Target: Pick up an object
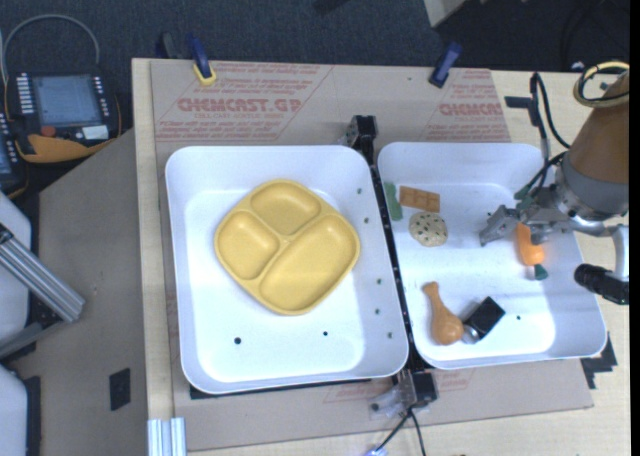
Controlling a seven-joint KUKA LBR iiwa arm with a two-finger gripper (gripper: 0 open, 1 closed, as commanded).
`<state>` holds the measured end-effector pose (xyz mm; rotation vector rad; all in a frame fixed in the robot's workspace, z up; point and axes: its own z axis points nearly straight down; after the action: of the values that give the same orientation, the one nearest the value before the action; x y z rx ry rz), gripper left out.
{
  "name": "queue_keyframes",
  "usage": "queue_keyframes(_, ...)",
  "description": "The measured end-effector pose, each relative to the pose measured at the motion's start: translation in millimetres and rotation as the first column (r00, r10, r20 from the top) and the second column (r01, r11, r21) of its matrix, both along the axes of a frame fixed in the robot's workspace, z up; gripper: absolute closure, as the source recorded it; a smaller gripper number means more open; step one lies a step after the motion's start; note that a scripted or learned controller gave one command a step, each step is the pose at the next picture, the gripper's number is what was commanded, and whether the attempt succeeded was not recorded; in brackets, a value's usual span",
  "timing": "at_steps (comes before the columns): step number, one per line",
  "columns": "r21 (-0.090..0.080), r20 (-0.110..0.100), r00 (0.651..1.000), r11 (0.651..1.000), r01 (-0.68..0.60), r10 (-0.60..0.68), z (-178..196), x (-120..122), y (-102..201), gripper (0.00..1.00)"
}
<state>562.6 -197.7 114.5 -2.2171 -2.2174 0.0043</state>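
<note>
Straddling an orange carrot, jaws gape wide.

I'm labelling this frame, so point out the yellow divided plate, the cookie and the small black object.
yellow divided plate [287,245]: camera view, middle where its dividers meet.
cookie [429,230]: camera view, centre of its top.
small black object [484,317]: camera view, middle of its top face.

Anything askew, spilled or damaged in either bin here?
Nothing stands out. The yellow plate sits turned at an angle in the left bin, but it is intact. The right bin holds loose toy food, none spilled over its rim.
</note>
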Motion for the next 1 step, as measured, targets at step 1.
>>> queue_keyframes(1,-0.003,0.008,1.0,1.0,0.0,0.0,14.6,1.5,-0.7,1.0)
